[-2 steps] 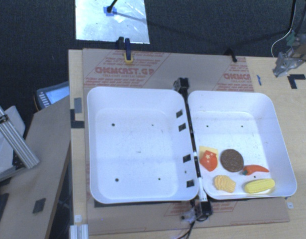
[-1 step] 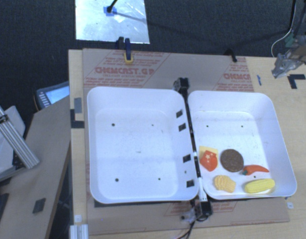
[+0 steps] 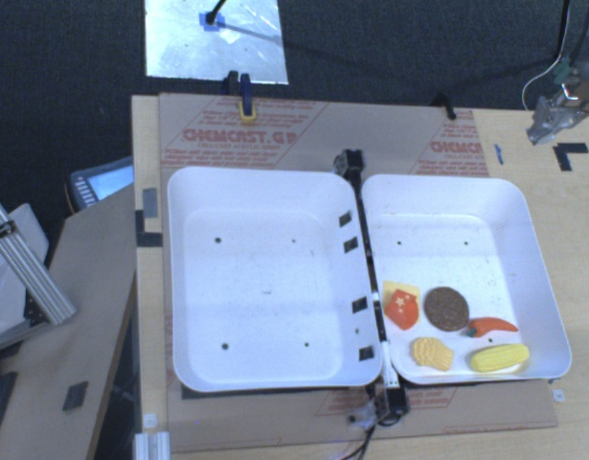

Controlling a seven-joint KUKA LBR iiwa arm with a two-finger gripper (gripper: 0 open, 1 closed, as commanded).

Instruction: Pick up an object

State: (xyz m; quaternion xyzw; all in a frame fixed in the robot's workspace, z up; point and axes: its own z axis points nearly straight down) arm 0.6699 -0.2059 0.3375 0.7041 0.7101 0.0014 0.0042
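On the bench (image 3: 524,151) lie two shallow white bins side by side, resting on a clear sheet with red lettering that reads "CHEMCAST GP" beside the far corners of both bins; the print by the right bin is partly cut off by the bin's edge. Black clips sit along the seam between the bins.

Toward the near edge of the right bin (image 3: 524,218) sits a cluster of small toy foods. A yellow and red wedge (image 3: 401,305) with a small star on it lies nearest the seam, and just beside it is a round brown disc (image 3: 447,308). A red chilli pepper (image 3: 492,327) lies just right of the disc, touching or nearly so. Nearer the rim are a ridged yellow piece (image 3: 432,354) and a yellow corn cob (image 3: 499,357), apart from each other.

Beyond the left bin (image 3: 193,286) a shiny square plate (image 3: 179,36) lies on the dark floor.

At the upper right edge the gripper (image 3: 553,123) hangs above the bench, well apart from the foods; whether its jaws are open or closed cannot be told.
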